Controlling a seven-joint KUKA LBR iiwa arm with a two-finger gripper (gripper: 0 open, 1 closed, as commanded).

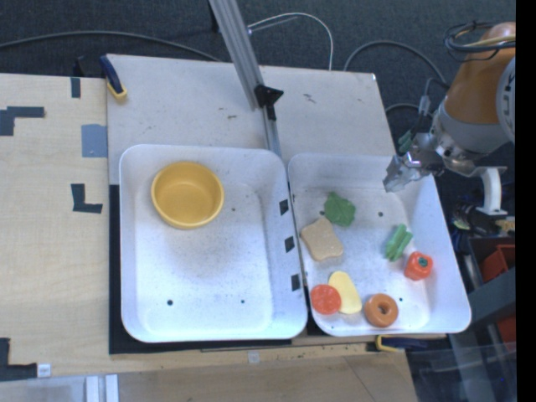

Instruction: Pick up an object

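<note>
On the left of your view sits the left bin (134, 249), and the yellow bowl (187, 193) rests upright in its upper left part — well apart from everything else. Move across the divide and you reach the right bin (448, 304), where the small things lie. First comes a tan bread slice (322, 239) near the bin's left wall, with a green leafy piece (339, 209) just above it. Below the bread you see a red tomato (326, 299) touching a pale yellow piece (345, 292), and just to their right a brown doughnut (382, 310). Further right lies a green bean pod (396, 242), tilted, with a small orange-red piece (418, 265) just beside its lower end. At the right bin's upper right corner hangs the gripper (397, 177), over the rim — nothing shows between its tips, and you cannot tell from this angle how its jaws stand. Behind it rises the arm (477, 99) with its orange band.
</note>
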